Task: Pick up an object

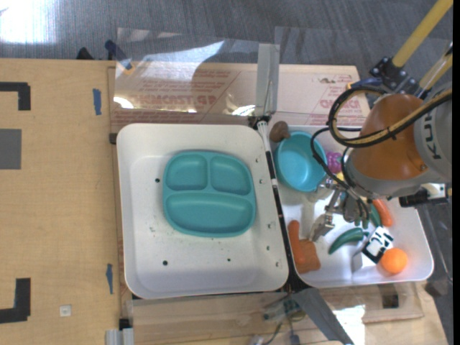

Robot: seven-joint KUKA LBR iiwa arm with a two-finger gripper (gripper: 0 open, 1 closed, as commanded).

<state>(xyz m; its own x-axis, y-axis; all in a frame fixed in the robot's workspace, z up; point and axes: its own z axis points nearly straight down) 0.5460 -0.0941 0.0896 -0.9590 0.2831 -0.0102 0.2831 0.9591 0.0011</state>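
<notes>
My gripper (336, 223) hangs low over the right bin (424, 236), under the orange band (388, 139) of the arm. Its two fingers stand open with only bare white bin floor between them. A green curved vegetable (346, 237) lies just below the right finger. An orange-red carrot-like piece (302, 249) lies to the gripper's lower left. A blue bowl (298, 162) sits at the bin's far left corner, above the gripper.
An orange ball (393, 261) and a black-and-white item (377, 241) lie at the right bin's near right. A purple piece (334, 160) and a brown lump (279, 129) sit near the bowl. The left bin (136, 192) holds a teal divided plate (210, 192).
</notes>
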